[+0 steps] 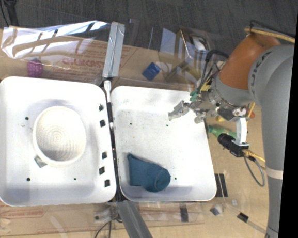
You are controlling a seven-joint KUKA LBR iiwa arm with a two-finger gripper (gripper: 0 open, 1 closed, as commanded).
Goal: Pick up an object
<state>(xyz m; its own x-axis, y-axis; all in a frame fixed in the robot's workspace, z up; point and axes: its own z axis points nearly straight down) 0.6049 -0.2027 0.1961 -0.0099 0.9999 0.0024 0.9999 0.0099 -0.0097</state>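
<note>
Gripper [183, 111] hangs over the right bin [207, 162] near its upper edge, fingers spread with nothing between them. Well below it lies a blue cloth [148, 175]; far off, a white bowl [59, 134] occupies the left bin [3, 181]

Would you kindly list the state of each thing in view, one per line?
Blue cloth: bunched up, lying in the right bin near its front edge.
White bowl: upside down in the left bin.
Gripper: above the right bin's far right corner, holding nothing visible.
</note>
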